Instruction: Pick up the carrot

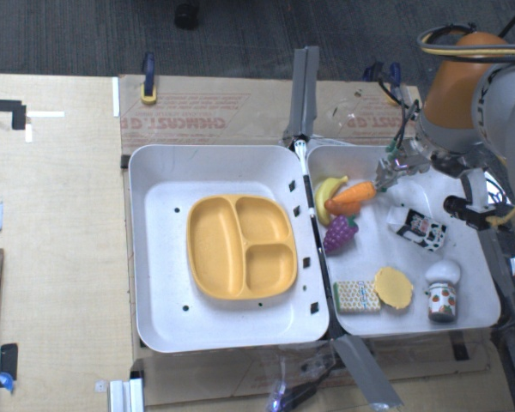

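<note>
The orange carrot [353, 197] lies tilted in the right bin [481, 269], near its back left corner. Its left end rests against the yellow banana [328, 191], and its right end points up toward the arm. My gripper [388, 177] hangs at that right end, touching it or just above it. The grey arm with its orange band [453, 93] comes in from the upper right.
Purple grapes [341, 234] sit just in front of the carrot. A black-and-white packet [422, 228], a yellow disc [394, 287], a patterned block [356, 296] and a small jar [442, 299] also lie in the right bin. The left bin [154, 230] holds a yellow divided plate [240, 247].
</note>
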{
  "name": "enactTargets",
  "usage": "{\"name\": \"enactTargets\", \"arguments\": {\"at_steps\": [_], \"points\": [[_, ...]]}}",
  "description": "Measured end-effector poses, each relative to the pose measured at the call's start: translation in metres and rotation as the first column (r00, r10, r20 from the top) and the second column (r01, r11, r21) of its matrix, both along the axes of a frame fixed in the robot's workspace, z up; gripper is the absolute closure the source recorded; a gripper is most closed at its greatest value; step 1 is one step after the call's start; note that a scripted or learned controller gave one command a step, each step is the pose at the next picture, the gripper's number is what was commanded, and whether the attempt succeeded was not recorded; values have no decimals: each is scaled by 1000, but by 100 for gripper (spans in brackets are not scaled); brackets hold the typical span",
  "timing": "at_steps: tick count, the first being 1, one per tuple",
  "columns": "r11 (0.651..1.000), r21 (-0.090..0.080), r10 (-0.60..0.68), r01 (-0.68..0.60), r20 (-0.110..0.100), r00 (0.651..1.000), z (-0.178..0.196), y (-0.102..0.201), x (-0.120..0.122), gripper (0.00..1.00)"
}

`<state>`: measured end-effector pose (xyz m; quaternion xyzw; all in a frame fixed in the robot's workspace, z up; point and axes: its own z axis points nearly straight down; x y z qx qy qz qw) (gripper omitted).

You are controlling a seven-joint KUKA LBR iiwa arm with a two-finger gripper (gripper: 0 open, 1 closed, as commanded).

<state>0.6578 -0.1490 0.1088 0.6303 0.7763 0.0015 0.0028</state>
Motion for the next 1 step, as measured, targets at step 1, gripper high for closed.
{"name": "enactTargets", "arguments": {"at_steps": [1], "points": [[995, 0, -101, 101, -7, 995, 83, 88, -45, 100]]}}
